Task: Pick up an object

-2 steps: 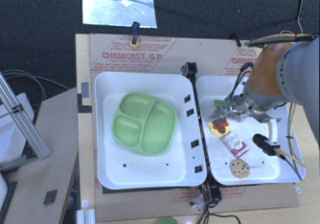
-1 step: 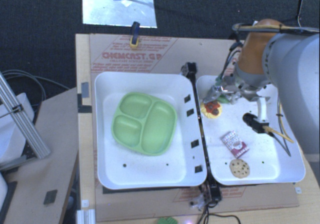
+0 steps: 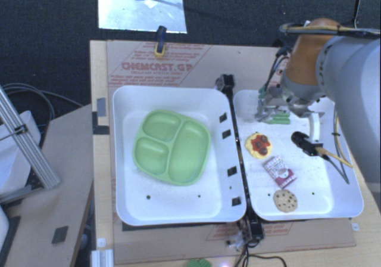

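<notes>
In the right-hand bin (image 3: 342, 200), the grey arm's gripper (image 3: 269, 112) hangs low over a green object (image 3: 278, 120) at the far end; whether its fingers are spread or closed cannot be told. A small pizza (image 3: 258, 145), a red packet (image 3: 278, 170) and a cookie (image 3: 285, 201) lie nearer. The left bin (image 3: 128, 200) holds a green divided plate (image 3: 172, 147).

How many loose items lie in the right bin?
4: a green piece under the gripper, a pizza mid-left, a packet below it, a cookie nearest. The arm may hide more.
</notes>
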`<state>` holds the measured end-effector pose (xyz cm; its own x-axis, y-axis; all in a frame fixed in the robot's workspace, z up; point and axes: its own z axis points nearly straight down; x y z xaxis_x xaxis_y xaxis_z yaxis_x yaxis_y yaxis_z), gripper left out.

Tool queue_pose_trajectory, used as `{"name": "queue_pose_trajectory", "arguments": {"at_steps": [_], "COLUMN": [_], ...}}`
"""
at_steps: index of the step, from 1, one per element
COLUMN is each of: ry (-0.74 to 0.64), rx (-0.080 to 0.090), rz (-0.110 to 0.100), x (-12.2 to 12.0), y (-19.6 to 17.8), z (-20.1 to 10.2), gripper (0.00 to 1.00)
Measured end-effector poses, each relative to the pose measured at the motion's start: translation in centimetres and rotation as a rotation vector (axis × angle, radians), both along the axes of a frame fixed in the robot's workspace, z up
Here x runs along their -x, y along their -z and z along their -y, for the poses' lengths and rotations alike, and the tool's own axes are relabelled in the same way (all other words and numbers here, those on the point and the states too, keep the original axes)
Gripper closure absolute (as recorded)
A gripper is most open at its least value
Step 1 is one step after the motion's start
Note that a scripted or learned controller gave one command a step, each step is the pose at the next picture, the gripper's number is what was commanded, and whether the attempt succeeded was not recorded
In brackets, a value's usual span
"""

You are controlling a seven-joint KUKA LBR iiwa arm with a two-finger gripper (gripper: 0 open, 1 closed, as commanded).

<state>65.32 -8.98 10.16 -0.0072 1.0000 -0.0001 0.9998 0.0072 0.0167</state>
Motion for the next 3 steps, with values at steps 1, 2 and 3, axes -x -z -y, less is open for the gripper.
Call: {"name": "queue_pose_trajectory", "arguments": {"at_steps": [1, 2, 3], "ry": [-0.001, 0.001, 0.009], "rx": [0.0, 0.001, -0.002], "rz": [-0.002, -0.008, -0.022], "x": [0.1, -1.8, 5.2], "y": [0.1, -6.5, 2.1], "z": [0.0, 0.1, 0.5], "gripper": [0.0, 0.0, 0.0]}}
